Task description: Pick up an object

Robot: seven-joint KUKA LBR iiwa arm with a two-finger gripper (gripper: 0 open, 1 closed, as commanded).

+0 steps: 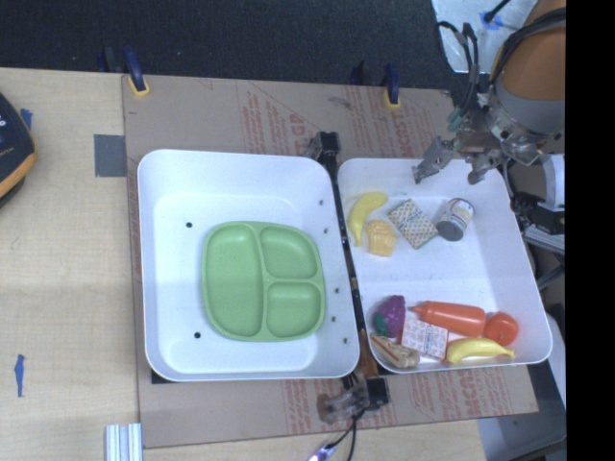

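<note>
fingers (452,168) spread, holding nothing | can (454,219) just below, apart | right bin (509,257)

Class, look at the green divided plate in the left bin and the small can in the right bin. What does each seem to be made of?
The green divided plate looks like moulded plastic: one even matte colour, with soft rounded ridges between compartments. The small can appears to be metal, judging by its silvery, shiny end, though it could be a plastic toy; it is too small to tell.

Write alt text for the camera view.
The open gripper hovers over the right bin's far edge, holding nothing. That bin holds toy food and a can; the left bin holds a green plate.
</note>
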